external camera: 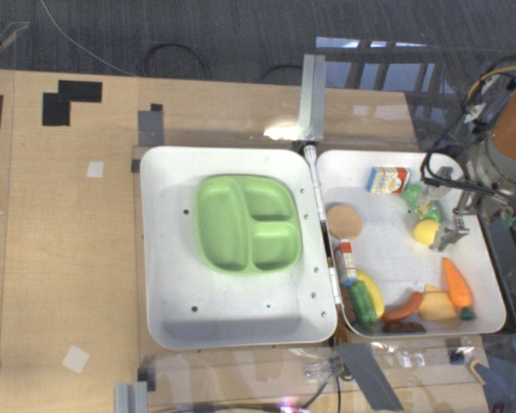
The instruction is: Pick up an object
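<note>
A: Bench (60,256) first, pale wood, with black tape marks at its far left and dark carpet beyond the far edge. On it sit two shallow white bins side by side. The left bin (168,317) holds a green divided tray (245,224), three compartments, nothing in them.

B: And the right bin (387,226)?

A: That one has the toys. A small carton (387,180) at the far side, a round brown cookie (344,221) near the divider, a carrot (457,283) at the right, a banana (370,292) and a sausage (402,306) at the near edge, and a lemon (425,231) right of centre.

B: Where is the arm?

A: It reaches in from the right. The gripper (450,233) hangs over the right bin, its tip just beside the lemon, on the lemon's right. Nothing sits between its fingers that I can see, and I cannot tell whether they stand wide or narrow.

B: So which step?

A: The approach, I judge; nothing is lifted yet. The lemon looks the likeliest target. The next move would call for centring over it and closing squarely, since a round toy could roll aside.
</note>
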Motion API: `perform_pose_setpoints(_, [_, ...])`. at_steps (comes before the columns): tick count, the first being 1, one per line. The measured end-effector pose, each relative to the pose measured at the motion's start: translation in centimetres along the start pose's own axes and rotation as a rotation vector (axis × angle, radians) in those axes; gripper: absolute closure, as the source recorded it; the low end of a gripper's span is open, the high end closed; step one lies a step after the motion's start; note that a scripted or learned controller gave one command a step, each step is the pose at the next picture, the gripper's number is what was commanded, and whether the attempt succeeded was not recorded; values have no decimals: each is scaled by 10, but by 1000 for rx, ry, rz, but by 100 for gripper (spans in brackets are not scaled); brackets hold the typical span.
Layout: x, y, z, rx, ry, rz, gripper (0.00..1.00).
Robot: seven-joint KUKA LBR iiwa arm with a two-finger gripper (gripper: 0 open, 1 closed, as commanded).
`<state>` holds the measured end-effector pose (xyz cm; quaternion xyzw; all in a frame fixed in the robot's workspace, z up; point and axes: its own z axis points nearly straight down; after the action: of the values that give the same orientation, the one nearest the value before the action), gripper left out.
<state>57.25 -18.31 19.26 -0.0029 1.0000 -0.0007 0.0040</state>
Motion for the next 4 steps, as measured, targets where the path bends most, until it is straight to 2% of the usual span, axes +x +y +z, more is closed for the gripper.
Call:
perform_pose_setpoints(1, [1,-20,96,1,-3,-3,0])
perform_pose_setpoints(2, [63,23,101,3,-9,-56,0])
perform_pose_setpoints(3, [18,8,102,2,-6,-341,0])
perform_pose_setpoints(4, [72,30,100,8,-15,-560,0])
